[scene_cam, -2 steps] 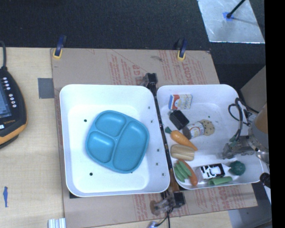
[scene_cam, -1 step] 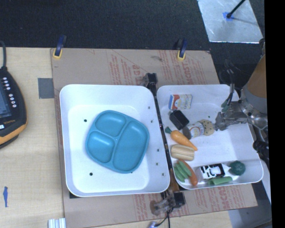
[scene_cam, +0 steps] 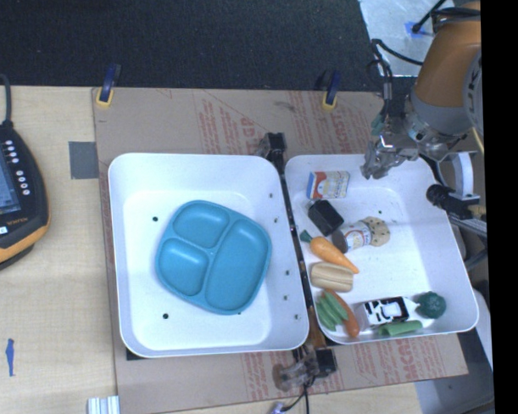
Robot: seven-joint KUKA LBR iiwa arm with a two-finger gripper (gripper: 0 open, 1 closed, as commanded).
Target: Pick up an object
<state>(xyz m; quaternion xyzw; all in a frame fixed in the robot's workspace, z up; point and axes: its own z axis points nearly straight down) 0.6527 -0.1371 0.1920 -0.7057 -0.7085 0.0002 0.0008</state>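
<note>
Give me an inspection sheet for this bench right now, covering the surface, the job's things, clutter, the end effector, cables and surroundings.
Surface: wooden bench with cardboard sheet under two white bins.
Job's things: right bin holds small carton, black block, carrot, bread roll, green pods, black-and-white card, dark green lump.
Clutter: left bin holds a blue divided plate.
End effector: end effector above the right bin's far edge, nothing seen between its fingers.
Cables: cable at the near edge.
Surroundings: teach pendant at left; clamps on the cardboard.
</note>
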